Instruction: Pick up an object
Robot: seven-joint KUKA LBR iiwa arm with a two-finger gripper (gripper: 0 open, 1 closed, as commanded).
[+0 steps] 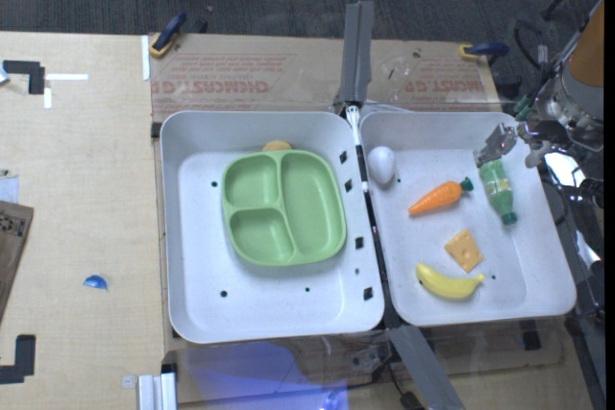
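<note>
I have the gripper (502, 143) at one o'clock in the right bin (538, 302), just above the bottle (497, 190). I cannot tell how far the fingers stand apart, and nothing shows between them. The bottle lies flat near the bin's three o'clock wall, so I judge a descent there could clip the rim or roll the bottle aside. The carrot (438, 197) sits just at its nine o'clock and might get nudged. Cheese (464, 251) and banana (450, 282) lie toward six o'clock, the egg (381, 163) at ten.
</note>
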